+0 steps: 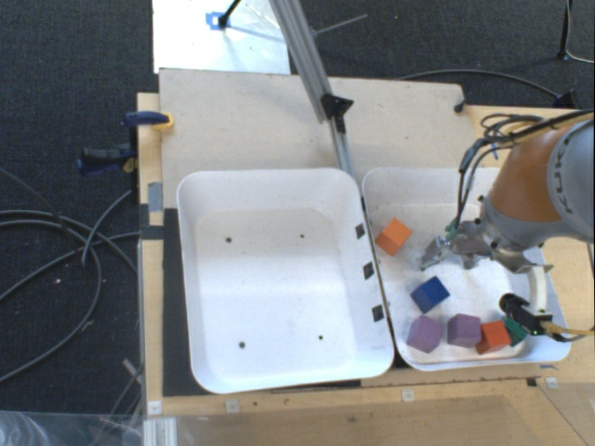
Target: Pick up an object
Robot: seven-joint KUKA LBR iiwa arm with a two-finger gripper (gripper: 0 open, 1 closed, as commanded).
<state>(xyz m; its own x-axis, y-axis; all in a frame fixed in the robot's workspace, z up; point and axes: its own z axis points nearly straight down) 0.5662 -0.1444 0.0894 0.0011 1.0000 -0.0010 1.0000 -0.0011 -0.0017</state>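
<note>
In the right-hand bin (400,189), the gripper (439,252) hangs low above the floor, between the orange cube (394,236) and the blue cube (429,294); its fingers look slightly parted with nothing between them; this seems the approach step, no target yet taken; next it must settle over one cube and close. Two purple cubes (425,334) and a red-orange block (494,336) crowd the near wall; the left bin (200,249) sits alongside.
</note>
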